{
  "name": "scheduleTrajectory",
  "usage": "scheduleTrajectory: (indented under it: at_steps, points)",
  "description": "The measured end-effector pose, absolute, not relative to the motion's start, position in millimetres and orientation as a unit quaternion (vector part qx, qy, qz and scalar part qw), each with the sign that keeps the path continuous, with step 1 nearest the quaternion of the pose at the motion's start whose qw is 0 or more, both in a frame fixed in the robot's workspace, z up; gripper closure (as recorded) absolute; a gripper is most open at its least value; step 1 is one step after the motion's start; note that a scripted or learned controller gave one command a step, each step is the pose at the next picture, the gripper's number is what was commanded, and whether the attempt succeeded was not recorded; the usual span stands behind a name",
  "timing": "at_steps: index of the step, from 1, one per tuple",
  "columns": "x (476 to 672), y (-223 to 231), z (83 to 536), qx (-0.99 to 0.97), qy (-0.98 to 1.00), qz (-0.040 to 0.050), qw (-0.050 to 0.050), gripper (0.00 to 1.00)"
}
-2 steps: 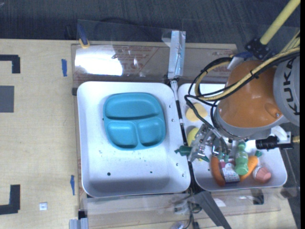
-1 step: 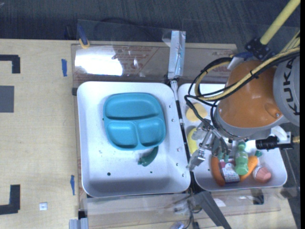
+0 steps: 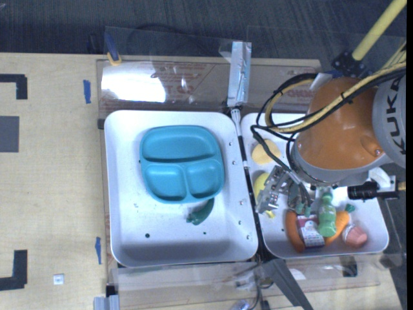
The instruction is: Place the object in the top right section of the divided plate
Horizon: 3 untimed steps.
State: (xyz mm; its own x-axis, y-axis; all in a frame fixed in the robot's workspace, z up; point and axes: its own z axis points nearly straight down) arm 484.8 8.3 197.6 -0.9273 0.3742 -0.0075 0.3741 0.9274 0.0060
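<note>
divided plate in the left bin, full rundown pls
The plate is a light blue, plastic-looking tray with rounded corners and three sections: one long section along its far side and two smaller ones along its near side, split by raised ridges. It lies flat, right way up, on the floor of the left bin, toward the back. All three sections look bare. A small dark green object lies just off its near right corner; I cannot tell if they touch.

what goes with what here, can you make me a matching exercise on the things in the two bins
Things:
1. blue divided plastic plate
2. small dark green object
3. green plastic bottle
4. orange band of the arm

Places:
a. right bin, under the arm
b. middle of the left bin
c. above the right bin
d. left bin floor, just below the plate

Pairs: 1-b, 2-d, 3-a, 4-c
</note>
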Motion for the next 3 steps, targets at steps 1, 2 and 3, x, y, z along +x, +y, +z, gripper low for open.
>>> scheduleTrajectory:
  at_steps: [1,2,3]
  points:
    - [480.7,-7.7,182.2,0.046,0.999,0.0006,0.0,1.0]
    - [524.2,30.5,210.5,-0.091,0.996,0.0011,0.003,1.0]
    - [492.1,-16.8,182.1,-0.217,0.976,0.0011,0.0,1.0]
